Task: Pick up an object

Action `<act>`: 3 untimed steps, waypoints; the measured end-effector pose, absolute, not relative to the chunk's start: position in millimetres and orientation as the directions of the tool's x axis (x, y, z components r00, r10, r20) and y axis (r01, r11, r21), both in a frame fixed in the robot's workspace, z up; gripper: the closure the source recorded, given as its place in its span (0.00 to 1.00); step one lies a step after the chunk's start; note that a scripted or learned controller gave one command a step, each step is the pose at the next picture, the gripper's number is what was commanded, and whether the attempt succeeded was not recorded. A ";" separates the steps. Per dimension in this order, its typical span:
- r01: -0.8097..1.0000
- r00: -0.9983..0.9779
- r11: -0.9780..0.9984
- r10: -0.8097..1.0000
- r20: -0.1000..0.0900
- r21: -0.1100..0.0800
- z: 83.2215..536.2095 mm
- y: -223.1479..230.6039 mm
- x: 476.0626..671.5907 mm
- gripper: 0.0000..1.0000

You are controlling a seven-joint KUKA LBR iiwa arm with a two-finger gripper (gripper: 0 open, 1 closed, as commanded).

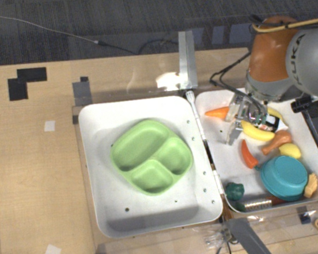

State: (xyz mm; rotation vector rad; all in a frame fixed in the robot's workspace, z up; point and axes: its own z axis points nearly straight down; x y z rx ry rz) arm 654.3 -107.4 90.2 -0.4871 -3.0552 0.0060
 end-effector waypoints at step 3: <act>0.382 -0.924 0.924 0.382 -0.032 0.008 104.9 -98.0 585.9 0.00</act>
